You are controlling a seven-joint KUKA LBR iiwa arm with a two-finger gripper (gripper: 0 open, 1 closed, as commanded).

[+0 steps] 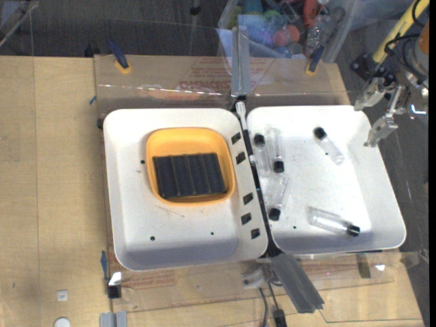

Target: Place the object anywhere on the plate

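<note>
Inventory, overhead slant view.

1. Counter (pixel 48 182): light wood, carries 2 shallow white bins side by side.
2. Left bin (pixel 126 216): holds the plate (pixel 158 142), yellow-orange, rounded-square, approx. centre of bin, slightly toward the back. On the plate: dark ribbed rectangular block (pixel 189 175), lying flat, covering most of the plate's floor.
3. Divider (pixel 249 176): dark strip w/ black tabs btwn the 2 bins.
4. Right bin (pixel 381 216): holds clear tubes w/ black caps, all lying flat. Qty hard to fix, as the ones by the divider blur together.
 - tube A (pixel 329 144): back of bin, right of centre, cap toward the back-left.
 - tube B (pixel 332 222): front of bin, cap at its right end, near the front-right corner.
 - cluster of tubes (pixel 274 172): along the left wall just beside the divider, 3 or so, caps visible at back, mid and front.
5. My fingers (pixel 383 114): at back-right corner of the right bin, over its rim, pale metal. Can't tell whether open or closed; nothing seen btwn them. Well apart from the plate, tube A being the nearest tube.
6. Clear tub of coloured items (pixel 286 9): behind the bins, off the counter's back edge.
</note>
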